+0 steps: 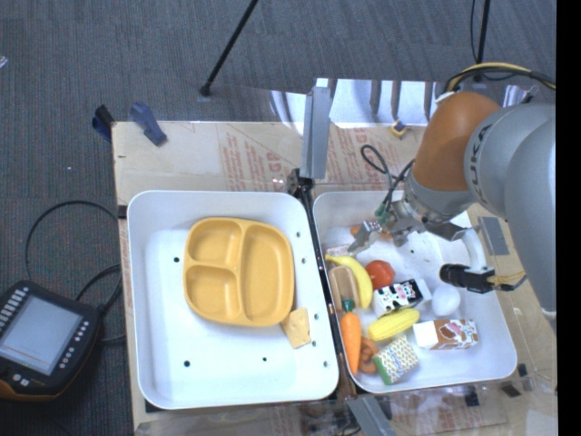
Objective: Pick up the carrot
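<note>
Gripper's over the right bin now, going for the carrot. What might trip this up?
The carrot lies packed among a banana, a corn cob and a patterned box, so the gripper may nudge or grab a neighbour. It also hugs the bin's left wall, leaving little clearance on that side.

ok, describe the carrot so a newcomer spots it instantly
Look in the right bin, against its left wall near the front. The carrot lies there lengthwise, below the banana and left of the corn cob. It is the long orange taper with a green stub.
</note>
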